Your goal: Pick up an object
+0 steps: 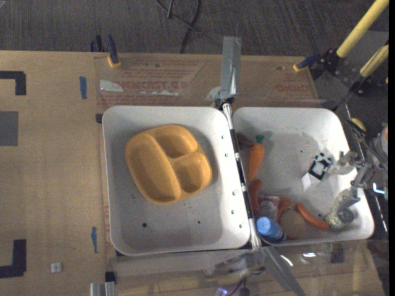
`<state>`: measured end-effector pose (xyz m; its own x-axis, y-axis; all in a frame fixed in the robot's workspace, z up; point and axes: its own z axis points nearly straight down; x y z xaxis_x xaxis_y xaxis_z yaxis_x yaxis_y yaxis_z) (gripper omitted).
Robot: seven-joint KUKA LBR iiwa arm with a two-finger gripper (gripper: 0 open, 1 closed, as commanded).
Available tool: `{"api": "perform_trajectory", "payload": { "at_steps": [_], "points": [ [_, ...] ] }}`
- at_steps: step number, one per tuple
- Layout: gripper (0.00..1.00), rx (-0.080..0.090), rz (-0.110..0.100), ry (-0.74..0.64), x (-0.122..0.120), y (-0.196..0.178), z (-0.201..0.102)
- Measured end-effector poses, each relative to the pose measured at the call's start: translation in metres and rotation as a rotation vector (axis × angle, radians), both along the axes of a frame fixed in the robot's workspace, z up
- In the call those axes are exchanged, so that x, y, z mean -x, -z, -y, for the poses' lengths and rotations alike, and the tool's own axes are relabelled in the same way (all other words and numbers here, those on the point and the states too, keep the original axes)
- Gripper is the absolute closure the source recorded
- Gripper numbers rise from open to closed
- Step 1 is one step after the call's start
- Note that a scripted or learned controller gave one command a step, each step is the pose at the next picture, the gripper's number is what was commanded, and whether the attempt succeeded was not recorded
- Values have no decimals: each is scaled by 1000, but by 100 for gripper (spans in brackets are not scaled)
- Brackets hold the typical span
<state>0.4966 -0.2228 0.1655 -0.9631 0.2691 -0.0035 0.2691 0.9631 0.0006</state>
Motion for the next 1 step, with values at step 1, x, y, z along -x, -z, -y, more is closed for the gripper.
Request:
{"api": "perform_trajectory", "payload": {
  "at_steps": [1],
  "points": [
    [0, 2, 6, -193, -114, 24, -1]
  ]
}}
